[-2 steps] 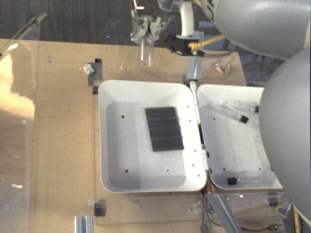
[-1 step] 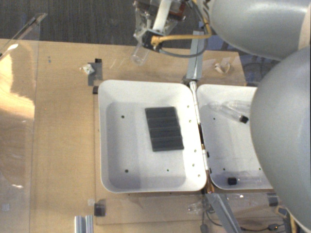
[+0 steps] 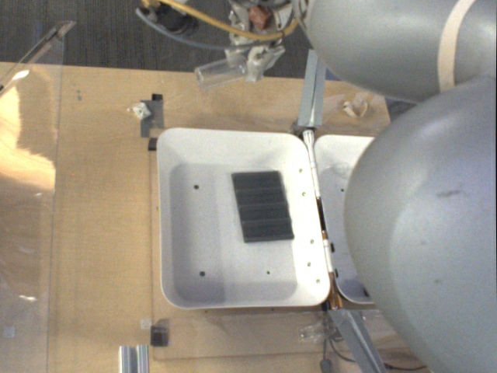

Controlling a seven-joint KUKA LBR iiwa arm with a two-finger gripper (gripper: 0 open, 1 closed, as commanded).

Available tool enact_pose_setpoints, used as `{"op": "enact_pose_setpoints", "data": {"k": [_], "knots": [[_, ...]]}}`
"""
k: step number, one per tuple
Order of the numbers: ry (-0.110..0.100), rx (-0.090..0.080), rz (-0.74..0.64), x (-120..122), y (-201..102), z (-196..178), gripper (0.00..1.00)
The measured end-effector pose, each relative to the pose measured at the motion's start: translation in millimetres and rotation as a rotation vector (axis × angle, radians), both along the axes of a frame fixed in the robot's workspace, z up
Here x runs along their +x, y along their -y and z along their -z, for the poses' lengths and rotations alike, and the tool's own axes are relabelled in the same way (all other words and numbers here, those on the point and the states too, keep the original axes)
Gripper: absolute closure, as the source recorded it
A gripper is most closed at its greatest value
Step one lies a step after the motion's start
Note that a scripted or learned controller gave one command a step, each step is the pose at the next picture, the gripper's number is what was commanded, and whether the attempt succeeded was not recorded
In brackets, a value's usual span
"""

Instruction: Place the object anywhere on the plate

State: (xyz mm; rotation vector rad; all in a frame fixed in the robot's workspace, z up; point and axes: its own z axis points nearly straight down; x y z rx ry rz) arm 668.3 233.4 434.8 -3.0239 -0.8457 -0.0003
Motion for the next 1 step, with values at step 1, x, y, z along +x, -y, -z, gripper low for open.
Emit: {"op": "enact_pose_setpoints", "data": {"k": [1], "knots": [[-0.001, -0.002, -0.535, -11.2, -2.6, 32.7, 1.0]]}}
